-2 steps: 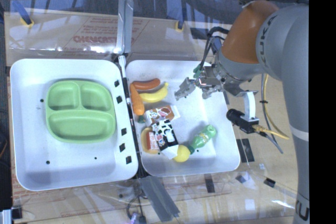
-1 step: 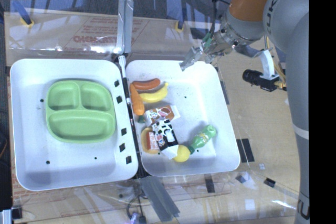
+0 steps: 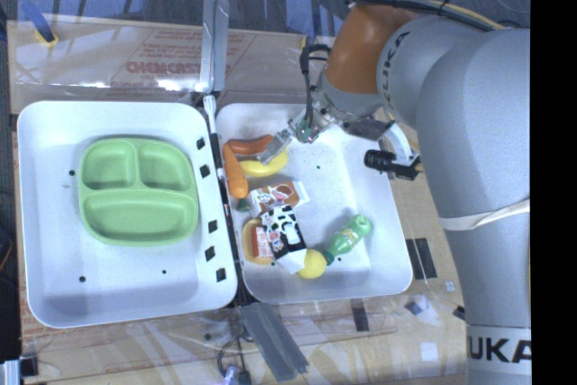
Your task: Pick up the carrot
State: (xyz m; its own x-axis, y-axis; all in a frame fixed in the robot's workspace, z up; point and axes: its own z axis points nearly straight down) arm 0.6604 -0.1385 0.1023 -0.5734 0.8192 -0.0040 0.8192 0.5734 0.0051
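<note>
From my feed the carrot (image 3: 235, 175) lies along the right bin's (image 3: 383, 221) left wall, just under a hot dog (image 3: 247, 145) and banana (image 3: 264, 163). Gripper (image 3: 283, 141) is right at the banana; can't tell if it's open or closed
</note>
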